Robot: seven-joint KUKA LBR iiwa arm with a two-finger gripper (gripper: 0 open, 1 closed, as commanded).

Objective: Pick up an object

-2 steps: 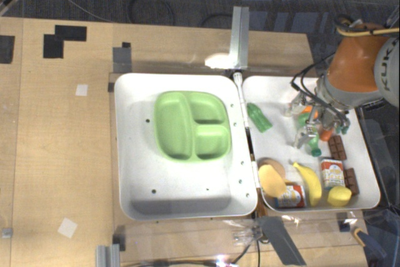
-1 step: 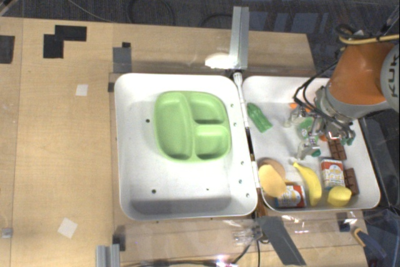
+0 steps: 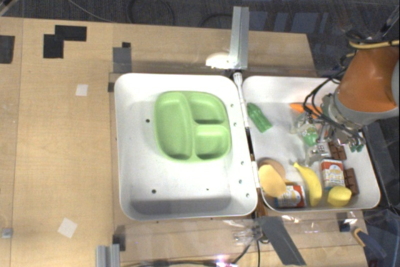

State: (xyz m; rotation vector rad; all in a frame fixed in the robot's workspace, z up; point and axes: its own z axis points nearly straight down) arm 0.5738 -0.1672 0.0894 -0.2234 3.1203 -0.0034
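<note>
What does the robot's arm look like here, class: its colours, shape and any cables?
The arm is rounded, with a broad orange band above a grey wrist. Black cables loop along its left side. The gripper below is a cluttered dark and metallic assembly.

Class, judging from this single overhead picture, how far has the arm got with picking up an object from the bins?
Done: the arm has reached into the right bin, with its gripper low near the bin's middle.
In hand: nothing visibly. The banana, lemon and green object all lie on the bin floor.
Left: grasping one item and lifting it. The green divided tray sits in the left bin.
</note>
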